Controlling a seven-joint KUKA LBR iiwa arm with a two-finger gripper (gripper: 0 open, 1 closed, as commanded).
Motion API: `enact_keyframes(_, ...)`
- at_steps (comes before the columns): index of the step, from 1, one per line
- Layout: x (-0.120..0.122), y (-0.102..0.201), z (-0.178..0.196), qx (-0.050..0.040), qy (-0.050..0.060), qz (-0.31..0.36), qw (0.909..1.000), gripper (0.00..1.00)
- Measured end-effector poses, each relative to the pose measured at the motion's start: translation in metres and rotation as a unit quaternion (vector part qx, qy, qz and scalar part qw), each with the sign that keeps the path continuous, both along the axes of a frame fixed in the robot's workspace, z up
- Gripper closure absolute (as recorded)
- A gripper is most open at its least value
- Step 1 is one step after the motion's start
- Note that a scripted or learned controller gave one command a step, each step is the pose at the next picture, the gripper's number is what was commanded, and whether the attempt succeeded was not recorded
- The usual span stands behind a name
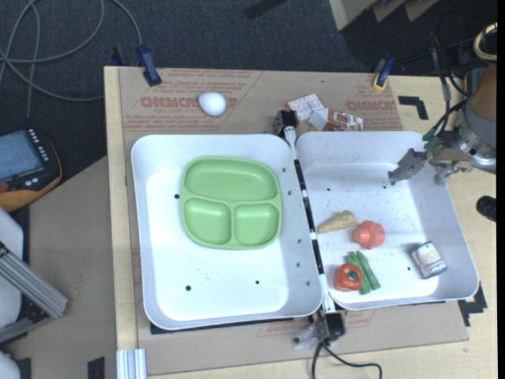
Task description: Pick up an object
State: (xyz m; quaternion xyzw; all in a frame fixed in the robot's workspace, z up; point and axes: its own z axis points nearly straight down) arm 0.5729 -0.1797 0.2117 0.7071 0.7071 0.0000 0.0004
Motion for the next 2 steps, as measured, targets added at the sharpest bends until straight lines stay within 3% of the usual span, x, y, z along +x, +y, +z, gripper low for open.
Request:
enact_keyframes(1, -0.035, 0.048, -0.047, 0.0008, 0.002, 0.001, 1.0, 0.0)
enact_keyframes(2, -0.045, 0.056, -0.127, 0.0005, 0.001, 0.0, 1.0, 0.0)
